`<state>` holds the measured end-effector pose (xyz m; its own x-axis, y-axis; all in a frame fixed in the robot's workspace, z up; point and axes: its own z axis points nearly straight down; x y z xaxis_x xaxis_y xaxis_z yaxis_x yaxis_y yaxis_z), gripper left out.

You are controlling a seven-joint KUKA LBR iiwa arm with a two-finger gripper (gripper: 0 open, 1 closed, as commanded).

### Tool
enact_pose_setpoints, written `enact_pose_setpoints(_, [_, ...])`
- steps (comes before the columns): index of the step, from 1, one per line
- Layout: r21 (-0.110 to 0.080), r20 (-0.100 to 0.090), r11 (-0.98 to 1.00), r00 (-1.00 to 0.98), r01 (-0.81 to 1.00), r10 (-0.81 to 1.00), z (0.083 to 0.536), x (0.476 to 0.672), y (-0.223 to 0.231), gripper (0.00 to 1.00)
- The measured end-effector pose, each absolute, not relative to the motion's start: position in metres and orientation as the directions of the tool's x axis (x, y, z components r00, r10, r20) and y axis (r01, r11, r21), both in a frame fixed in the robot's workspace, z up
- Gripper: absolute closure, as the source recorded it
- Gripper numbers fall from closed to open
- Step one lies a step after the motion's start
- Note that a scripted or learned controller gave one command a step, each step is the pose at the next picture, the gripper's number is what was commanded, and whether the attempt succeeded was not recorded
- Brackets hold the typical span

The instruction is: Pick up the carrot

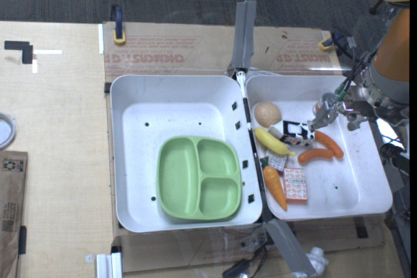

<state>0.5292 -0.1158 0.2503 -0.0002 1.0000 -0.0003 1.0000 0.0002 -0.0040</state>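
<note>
Two white bins sit side by side; the carrot (274, 187) lies near the front-left corner of the right bin (365, 198), just beside a small red-and-white box (295, 184). The gripper (324, 111) hangs over that bin's back part, near a black-and-white item (298, 132); whether its fingers are spread or closed, I cannot tell. A green divided plate (199, 178) rests in the left bin (130, 140).

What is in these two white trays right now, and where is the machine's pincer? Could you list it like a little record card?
left bin: holds a green divided plate
right bin: holds the food items
carrot: near the bin's left wall, lying beside a small red box
banana: just above the carrot
egg-like ball: top left of the right bin
sausages: two, mid-bin
pincer: over the right bin's upper part, away from the carrot
</note>
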Motion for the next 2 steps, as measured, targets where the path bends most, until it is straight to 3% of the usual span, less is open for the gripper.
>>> enact_pose_setpoints(1, [-0.003, 0.001, 0.253, -0.253, 0.968, 0.968, 0.197, 0.524, -0.161, 0.0])
enact_pose_setpoints(2, [0.014, -0.008, 0.226, -0.226, 0.974, 0.974, 0.099, 0.547, -0.187, 0.0])
